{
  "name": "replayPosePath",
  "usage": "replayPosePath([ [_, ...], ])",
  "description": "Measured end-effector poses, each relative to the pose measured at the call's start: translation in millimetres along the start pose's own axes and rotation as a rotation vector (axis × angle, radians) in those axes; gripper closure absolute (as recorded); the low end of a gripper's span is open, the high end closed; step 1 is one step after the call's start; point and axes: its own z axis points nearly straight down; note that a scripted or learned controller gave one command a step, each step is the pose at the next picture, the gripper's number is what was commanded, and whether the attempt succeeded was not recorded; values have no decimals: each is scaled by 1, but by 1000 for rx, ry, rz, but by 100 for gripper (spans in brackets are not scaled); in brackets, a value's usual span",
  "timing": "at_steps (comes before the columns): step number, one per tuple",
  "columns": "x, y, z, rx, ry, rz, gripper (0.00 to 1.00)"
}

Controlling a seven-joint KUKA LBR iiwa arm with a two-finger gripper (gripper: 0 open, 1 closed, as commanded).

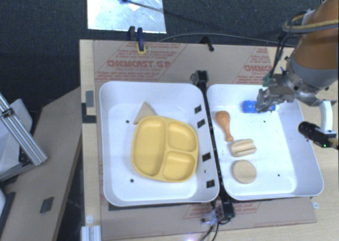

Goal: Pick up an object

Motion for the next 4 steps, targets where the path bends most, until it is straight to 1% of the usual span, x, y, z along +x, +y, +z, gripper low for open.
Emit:
replayPosePath([
  [1, 52, -12, 1, -1, 0, 0, 100],
  [2, 93, -24, 19, 0, 1, 0, 100],
  [3, 144, -41, 40, 2, 1, -1, 100],
  [4, 195, -52, 47, 1, 1, -1, 100],
])
